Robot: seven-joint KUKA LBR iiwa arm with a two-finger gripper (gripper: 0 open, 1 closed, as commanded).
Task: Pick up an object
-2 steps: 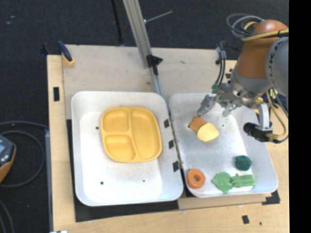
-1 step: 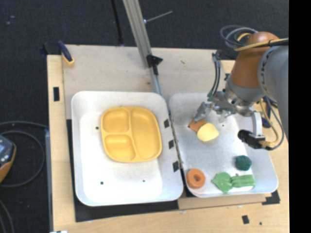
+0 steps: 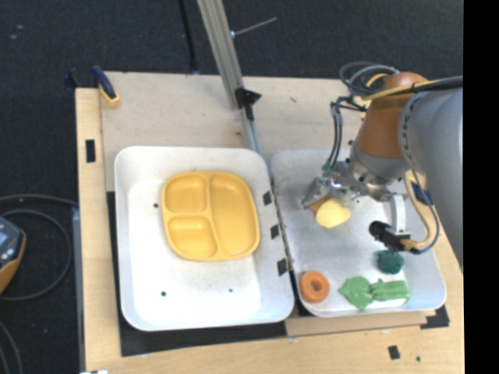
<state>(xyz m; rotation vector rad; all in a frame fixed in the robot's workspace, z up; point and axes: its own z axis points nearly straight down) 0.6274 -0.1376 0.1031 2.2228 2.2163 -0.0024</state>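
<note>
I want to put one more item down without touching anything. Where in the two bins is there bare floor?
Left bin: bare floor rings the yellow plate, widest below it. Right bin: a bare patch left of the pale yellow ball, above the orange ring. Crowded: the lower right, with the green toy, dark green piece and gripper.

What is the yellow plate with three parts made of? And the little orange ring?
The yellow divided plate looks like moulded plastic: one even colour, smooth, rounded ridges between compartments, soft sheen. The orange ring looks matte and slightly soft-edged, perhaps foam or rubber; the view leaves that open.
</note>
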